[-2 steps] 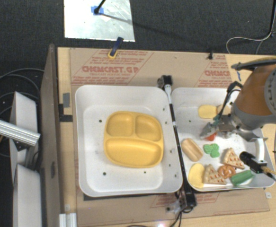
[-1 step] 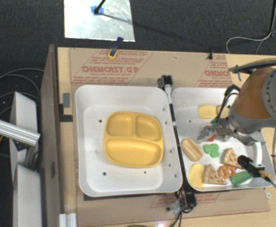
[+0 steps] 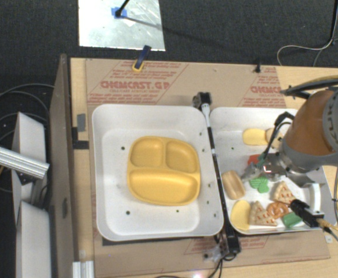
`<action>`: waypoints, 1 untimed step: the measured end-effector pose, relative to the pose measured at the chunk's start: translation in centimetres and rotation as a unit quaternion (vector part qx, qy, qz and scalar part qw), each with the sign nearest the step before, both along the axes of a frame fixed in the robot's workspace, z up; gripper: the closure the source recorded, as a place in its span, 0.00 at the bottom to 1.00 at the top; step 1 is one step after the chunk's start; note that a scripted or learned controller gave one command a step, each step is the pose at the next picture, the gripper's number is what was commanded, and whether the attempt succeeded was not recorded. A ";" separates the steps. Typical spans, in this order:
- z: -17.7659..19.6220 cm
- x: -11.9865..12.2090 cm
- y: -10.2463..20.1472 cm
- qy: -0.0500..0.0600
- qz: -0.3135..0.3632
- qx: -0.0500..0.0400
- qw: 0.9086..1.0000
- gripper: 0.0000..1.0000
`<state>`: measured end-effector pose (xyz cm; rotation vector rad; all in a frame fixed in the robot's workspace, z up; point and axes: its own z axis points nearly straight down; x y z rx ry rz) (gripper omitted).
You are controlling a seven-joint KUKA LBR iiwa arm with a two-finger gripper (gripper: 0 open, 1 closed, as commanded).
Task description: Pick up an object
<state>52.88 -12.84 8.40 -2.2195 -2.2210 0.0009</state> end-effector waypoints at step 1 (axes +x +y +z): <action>0.1 4.1 -2.9 -0.004 0.002 -0.002 1.000 0.00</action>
